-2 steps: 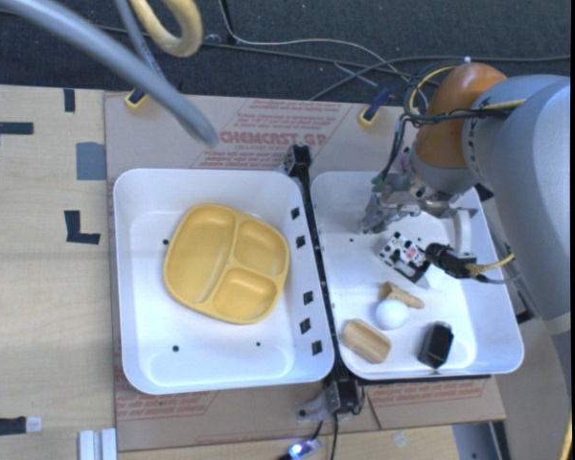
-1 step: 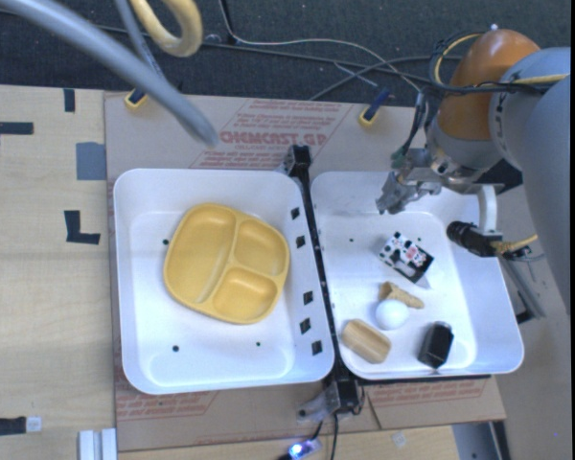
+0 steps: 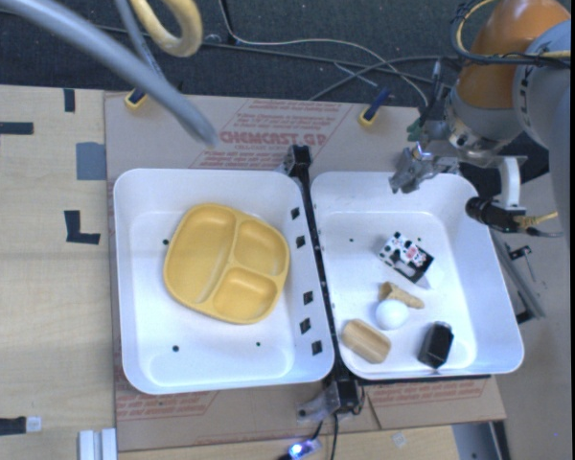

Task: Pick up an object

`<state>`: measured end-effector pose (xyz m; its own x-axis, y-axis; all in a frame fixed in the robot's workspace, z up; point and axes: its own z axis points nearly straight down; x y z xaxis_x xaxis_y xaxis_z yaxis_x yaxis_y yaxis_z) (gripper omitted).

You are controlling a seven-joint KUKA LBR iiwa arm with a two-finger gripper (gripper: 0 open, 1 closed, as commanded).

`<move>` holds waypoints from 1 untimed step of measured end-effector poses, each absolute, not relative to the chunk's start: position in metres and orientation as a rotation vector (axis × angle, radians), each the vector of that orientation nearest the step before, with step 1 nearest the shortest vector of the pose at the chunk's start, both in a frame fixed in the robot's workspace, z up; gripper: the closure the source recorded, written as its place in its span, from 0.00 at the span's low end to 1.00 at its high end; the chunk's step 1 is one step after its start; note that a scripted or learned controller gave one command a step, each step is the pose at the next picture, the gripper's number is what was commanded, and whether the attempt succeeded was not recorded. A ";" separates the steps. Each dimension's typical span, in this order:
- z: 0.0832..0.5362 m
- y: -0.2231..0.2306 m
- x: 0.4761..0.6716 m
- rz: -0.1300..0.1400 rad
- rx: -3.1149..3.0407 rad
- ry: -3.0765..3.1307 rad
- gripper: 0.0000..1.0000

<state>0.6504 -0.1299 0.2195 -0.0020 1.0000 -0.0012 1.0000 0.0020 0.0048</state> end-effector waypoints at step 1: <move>0.281 -0.136 0.653 0.003 2.216 2.220 1.00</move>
